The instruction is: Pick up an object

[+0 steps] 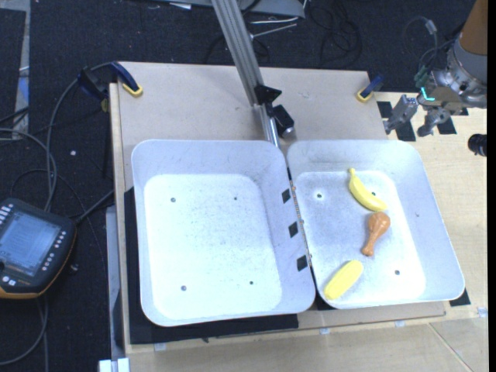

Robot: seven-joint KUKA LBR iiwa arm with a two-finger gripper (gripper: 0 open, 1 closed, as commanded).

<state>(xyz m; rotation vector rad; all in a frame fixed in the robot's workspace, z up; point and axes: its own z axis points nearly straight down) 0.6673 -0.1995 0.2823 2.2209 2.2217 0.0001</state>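
The gripper (421, 120) hangs with fingers spread and holding nothing above the bench just beyond the right bin's (434, 208) far right corner, so a good approach brings it over the banana (366, 191) near that bin's far edge, fingers straddling its narrow width.

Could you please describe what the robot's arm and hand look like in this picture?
At the view's upper right, the arm shows an orange band over a grey wrist. The hand is grey metal with dark fingers, a small teal light on its body, and thin cables looping above it.
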